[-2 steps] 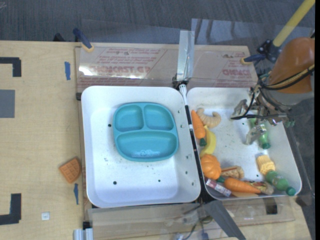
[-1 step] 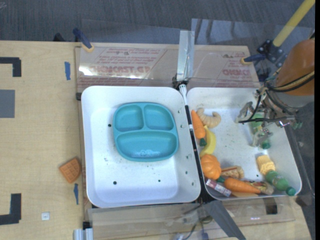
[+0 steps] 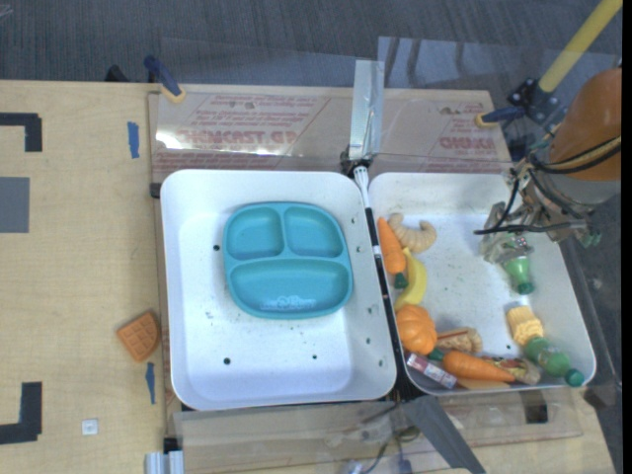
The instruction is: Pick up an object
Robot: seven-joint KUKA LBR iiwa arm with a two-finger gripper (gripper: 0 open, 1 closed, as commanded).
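Camera view showed a small green object (image 3: 519, 273) lying in the right bin (image 3: 464, 194), near its far right side, directly under the gripper (image 3: 515, 233). I could not tell the state of the tool. To grasp well, it should descend straight and centred on the object. Left of this object lay a carrot (image 3: 392, 246) and a banana (image 3: 417, 280); further left, the left bin (image 3: 188, 294) held a teal plate (image 3: 287, 260).

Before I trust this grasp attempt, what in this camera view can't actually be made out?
- End effector: dark cables and the wrist cover it, so its finger state is unreadable.
- Green item below it: too blurred to tell if it is gripped or lying in the right bin.
- Pile along the bin's near wall: the carrot overlaps the wrapper; the items underneath are partly hidden.
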